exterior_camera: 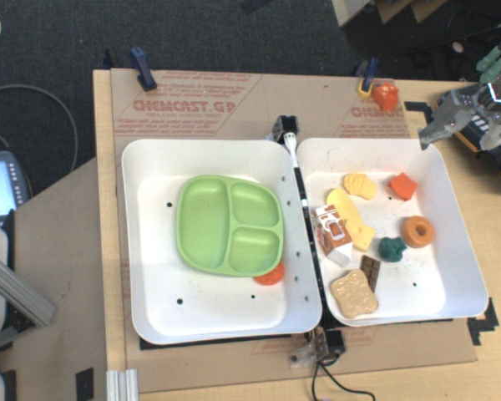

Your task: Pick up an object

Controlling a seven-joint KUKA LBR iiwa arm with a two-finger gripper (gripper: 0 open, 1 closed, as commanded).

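Backing board (pixel 184 107) under bins printed "CHEMCAST". Gripper (pixel 451 122) above right bin's (pixel 459 224) far corner; grasp state indeterminate.

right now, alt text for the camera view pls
Two white bins sit side by side: the left bin holds a green divided plate, the right bin toy foods including a donut. The robot's hand hangs beyond the right bin's far corner.
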